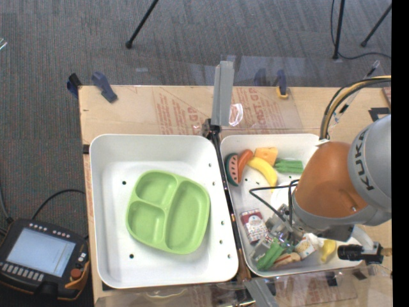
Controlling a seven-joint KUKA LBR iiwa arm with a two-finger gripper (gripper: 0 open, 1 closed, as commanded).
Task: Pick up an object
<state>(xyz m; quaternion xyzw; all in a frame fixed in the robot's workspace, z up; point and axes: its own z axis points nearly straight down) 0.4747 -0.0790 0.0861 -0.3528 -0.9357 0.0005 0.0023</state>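
Two shallow white bins side by side on a brown bench (153,110), seen from the one overhead camera; left bin (102,171) holding a green divided plate (169,211), lying flat near its centre, three compartments up; right bin (307,138) crowded with small toy foods, any of them a candidate for the pick; toward 11 o'clock in that bin, a watermelon slice (231,168) against the left wall, just beside it a yellow banana (263,170), an orange wedge (267,155) at 12 o'clock of the banana and a green piece (289,165) at its 3 o'clock; toward 7 o'clock, a red-and-white packet (254,222) lying flat, and at 6 o'clock green pods (271,254) touching a brown bread-like piece (287,259); near 5 o'clock a white item (310,243) and a small yellow one (327,251); reaching in from 3 o'clock, the grey arm with its orange band (329,184) covering much of the bin's right half; gripper (284,226) low over the clutter between the packet and the white item, partly hidden under the wrist; cannot tell how wide the claw stands, nor see anything caught in it; beyond the bins at 12 o'clock, a grey upright post (223,94); on the floor at 8 o'clock, a teach pendant (41,254) with a lit screen.
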